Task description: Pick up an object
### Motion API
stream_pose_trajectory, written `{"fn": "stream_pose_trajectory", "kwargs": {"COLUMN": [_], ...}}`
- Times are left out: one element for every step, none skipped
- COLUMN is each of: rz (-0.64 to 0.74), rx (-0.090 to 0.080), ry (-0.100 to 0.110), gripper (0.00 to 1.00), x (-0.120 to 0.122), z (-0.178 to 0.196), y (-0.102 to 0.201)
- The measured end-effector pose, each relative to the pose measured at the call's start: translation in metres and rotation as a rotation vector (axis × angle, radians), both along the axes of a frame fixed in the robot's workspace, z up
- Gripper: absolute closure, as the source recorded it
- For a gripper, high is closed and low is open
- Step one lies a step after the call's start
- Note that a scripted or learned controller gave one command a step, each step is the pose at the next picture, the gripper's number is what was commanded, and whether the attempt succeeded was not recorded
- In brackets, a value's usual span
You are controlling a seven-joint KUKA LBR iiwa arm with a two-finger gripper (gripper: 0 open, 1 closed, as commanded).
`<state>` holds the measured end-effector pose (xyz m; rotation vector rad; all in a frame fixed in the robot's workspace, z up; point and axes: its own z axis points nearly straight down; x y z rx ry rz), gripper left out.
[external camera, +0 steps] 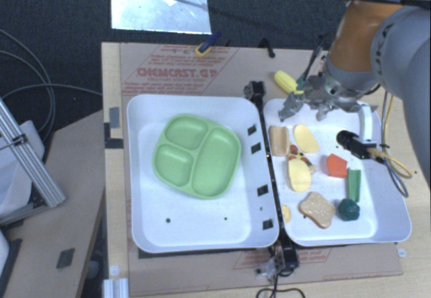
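Two white bins sat side by side on my bench. From the middle of my view, the left bin (141, 222) lay toward nine o'clock. It held a green plate (197, 155) with three parts, and nothing was on the plate.

The right bin (394, 222) lay toward three o'clock and held the toy food. Going left to right, I saw a tan bread roll (278, 140), a yellow slice (305, 138), a pale yellow piece (299, 175), a slice of toast (317, 209), an orange block (337, 165), and a green veggie (351, 196) with a round dark end. A yellow corn (285, 81) lay just outside that bin's far rim, toward one o'clock.

My gripper (306, 107) hung at the bin's far edge, toward two o'clock. Its fingers were spread apart and held nothing. I judged this was the reaching step, with no grab made yet. The yellow slice sat just below the gripper. Next, I thought, the arm should line up over one food, drop straight down, and squeeze.
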<state>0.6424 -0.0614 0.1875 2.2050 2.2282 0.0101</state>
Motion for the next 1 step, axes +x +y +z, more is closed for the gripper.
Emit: {"fn": "stream_pose_trajectory", "kwargs": {"rz": [-0.017], "rx": [-0.001], "ry": [0.018], "gripper": [0.0], "x": [-0.0855], "z": [-0.0533], "y": [-0.068]}}
